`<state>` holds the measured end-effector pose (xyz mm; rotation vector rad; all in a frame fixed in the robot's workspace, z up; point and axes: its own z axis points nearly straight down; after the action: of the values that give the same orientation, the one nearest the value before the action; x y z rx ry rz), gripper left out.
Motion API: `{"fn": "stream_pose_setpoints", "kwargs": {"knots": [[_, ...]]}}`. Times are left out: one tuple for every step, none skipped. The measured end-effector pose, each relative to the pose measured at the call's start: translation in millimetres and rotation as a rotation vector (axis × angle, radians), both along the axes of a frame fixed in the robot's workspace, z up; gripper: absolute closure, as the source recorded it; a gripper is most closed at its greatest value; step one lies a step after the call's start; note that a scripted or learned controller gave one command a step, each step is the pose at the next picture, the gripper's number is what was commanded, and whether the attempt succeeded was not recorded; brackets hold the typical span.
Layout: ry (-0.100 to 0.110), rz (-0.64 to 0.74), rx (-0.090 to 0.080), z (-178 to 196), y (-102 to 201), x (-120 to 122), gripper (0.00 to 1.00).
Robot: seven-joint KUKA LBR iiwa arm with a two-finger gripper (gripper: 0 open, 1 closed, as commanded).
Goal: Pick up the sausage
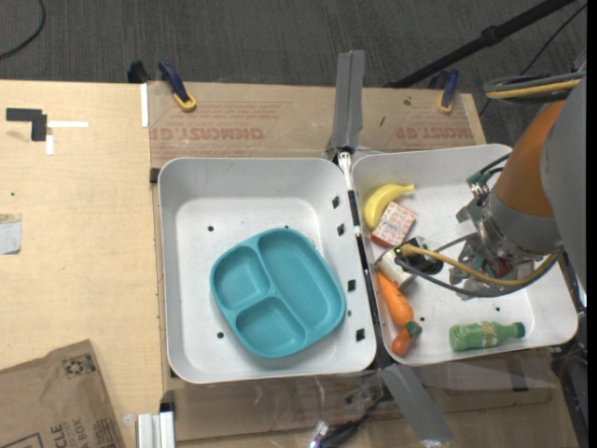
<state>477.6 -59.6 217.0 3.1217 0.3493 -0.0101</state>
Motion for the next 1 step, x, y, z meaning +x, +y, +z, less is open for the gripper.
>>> {"fn": "stream_pose_setpoints", "kwargs": {"knots": [[0.002, 0.207, 0.003, -27.7, 12.0, -0.8, 0.0]]}}
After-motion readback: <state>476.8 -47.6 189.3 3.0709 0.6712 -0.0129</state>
